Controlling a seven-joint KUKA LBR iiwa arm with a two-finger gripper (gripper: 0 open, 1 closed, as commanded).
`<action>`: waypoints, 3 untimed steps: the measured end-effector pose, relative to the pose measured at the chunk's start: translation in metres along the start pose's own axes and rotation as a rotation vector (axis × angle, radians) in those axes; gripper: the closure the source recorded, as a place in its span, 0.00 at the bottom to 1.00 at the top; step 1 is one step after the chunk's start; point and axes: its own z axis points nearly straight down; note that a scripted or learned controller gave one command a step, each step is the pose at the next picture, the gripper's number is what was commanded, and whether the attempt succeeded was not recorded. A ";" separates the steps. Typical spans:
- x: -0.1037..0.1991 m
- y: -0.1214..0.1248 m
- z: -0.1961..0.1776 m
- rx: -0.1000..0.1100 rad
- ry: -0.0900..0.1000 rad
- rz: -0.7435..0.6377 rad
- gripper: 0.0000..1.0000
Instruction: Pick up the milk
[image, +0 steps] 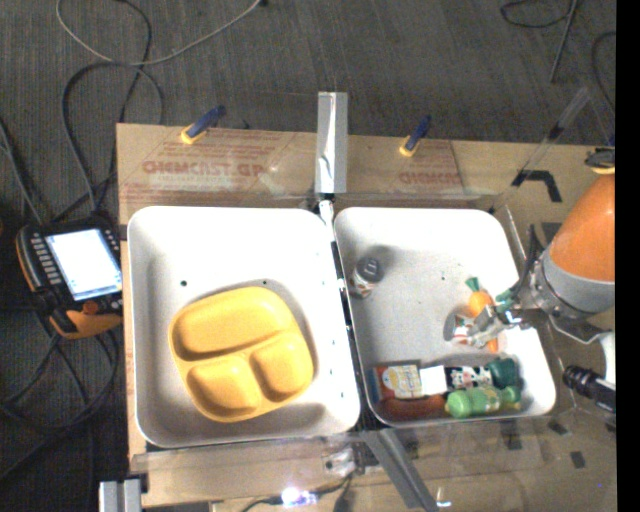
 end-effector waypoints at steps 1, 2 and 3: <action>0.001 0.000 0.000 0.000 0.002 -0.001 0.00; 0.003 0.021 0.062 -0.023 -0.011 -0.092 0.00; 0.005 0.022 0.054 -0.022 -0.008 -0.093 1.00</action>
